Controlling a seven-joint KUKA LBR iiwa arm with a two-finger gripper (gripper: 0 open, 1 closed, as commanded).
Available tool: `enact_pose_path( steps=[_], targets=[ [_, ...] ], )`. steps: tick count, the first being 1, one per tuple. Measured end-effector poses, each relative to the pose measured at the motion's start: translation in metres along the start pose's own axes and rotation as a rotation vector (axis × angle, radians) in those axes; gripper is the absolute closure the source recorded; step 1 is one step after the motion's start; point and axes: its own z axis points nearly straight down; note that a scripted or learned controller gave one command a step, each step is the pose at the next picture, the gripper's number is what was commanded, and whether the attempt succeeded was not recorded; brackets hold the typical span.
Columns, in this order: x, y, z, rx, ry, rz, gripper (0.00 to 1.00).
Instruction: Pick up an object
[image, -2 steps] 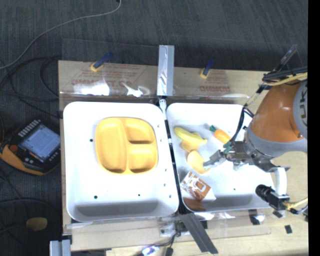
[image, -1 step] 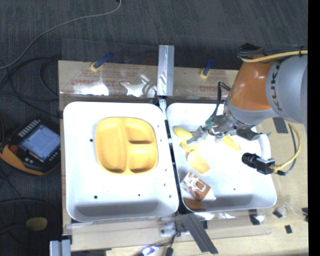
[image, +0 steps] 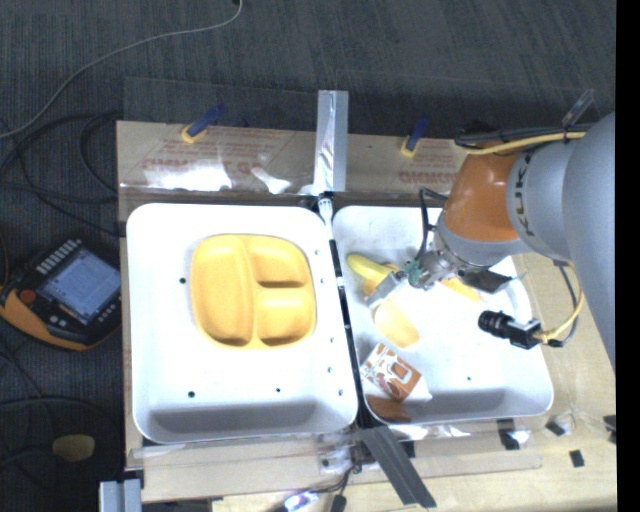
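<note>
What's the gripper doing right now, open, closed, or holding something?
Gripper: cannot be told; it sits low in the right bin beside the banana.

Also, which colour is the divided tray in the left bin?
Yellow; the divided tray shows well in the camera view.

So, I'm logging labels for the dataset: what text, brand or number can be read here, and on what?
"KU": partial vertical lettering on the grey arm, cut off.
Orange-and-white packet: print too blurred to read.
Handheld pendant: screen too small to read.
</note>
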Motion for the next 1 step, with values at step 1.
enact_pose_path(
  steps=[1],
  targets=[
    [-0.0116, 0.048, 0.0015, 0.003, 0.001, 0.153, 0.0]
  ],
)
